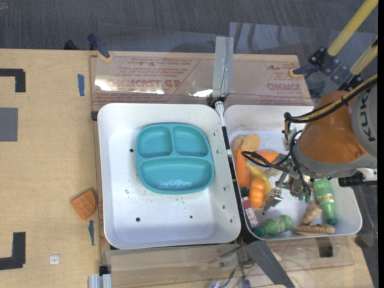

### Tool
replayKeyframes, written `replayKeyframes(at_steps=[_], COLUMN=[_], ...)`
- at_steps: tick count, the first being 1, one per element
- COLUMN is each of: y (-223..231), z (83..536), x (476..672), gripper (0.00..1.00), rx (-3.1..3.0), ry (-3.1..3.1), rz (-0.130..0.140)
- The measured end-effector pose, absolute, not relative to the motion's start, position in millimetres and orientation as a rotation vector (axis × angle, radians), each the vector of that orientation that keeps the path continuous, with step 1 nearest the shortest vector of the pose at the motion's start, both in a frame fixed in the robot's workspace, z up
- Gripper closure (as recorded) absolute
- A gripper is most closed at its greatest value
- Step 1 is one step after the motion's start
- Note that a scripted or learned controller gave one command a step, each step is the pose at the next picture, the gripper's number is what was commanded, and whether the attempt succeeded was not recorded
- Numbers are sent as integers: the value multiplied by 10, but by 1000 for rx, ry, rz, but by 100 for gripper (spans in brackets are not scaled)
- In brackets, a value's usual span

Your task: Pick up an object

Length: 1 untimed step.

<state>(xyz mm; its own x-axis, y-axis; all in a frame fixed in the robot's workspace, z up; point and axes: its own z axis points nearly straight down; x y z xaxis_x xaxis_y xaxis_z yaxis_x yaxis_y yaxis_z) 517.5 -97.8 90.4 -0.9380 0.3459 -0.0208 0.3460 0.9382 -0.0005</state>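
The robot's hand (281,188) hangs low over the right bin (351,227), among toy foods: a small orange pumpkin (257,192) just to its left, a long carrot (242,168) beyond it, and a green vegetable (275,225) nearer the camera. Whether the hand is wide or narrow cannot be told. A teal divided plate (174,158) lies in the left bin (120,221) on the counter (42,161).

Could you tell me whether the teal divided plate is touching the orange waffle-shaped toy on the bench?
Apart. The camera view shows the plate inside the left bin, the toy outside.
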Motion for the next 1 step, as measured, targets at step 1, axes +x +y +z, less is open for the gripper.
replayKeyframes(at_steps=[1], y=[-970], z=[900], x=[5449], gripper=[0], rx=[540], ry=[3082], rz=[-3])
